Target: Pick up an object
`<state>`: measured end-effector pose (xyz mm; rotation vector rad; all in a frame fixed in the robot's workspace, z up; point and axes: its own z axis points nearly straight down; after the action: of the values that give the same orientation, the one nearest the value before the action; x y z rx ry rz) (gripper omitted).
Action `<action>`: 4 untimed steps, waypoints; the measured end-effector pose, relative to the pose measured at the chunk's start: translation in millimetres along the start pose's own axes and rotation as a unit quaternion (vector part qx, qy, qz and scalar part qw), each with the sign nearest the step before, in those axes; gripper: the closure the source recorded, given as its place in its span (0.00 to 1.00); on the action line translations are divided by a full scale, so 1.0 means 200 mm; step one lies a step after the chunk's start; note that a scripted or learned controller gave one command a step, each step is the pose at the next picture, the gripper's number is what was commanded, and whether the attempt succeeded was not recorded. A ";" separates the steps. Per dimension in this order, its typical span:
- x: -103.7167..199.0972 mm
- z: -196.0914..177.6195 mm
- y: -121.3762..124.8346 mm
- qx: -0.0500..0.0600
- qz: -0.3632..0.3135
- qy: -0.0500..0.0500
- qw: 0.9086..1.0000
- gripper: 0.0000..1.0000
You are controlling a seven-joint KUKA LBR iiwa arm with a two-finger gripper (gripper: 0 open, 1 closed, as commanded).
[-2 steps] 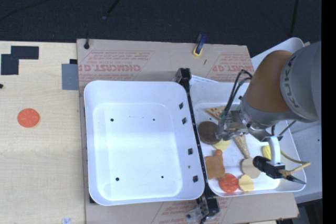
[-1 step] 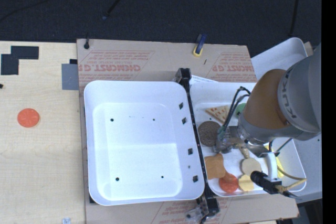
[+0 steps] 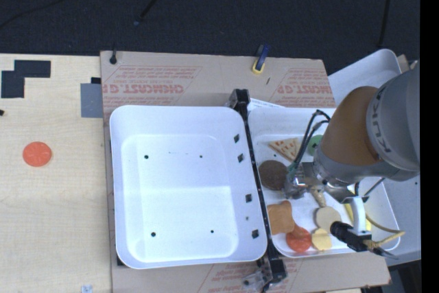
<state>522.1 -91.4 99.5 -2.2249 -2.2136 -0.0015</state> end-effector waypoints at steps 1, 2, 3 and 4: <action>0.00 -0.04 0.00 0.002 0.002 0.001 1.000 1.00; -0.01 -0.09 -0.01 0.003 0.004 0.001 1.000 1.00; -0.01 -0.14 -0.01 0.004 0.005 0.002 1.000 1.00; -0.01 0.06 -0.23 -0.002 -0.001 -0.002 1.000 1.00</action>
<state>475.3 -93.8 87.1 -2.2255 -2.2198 -0.0018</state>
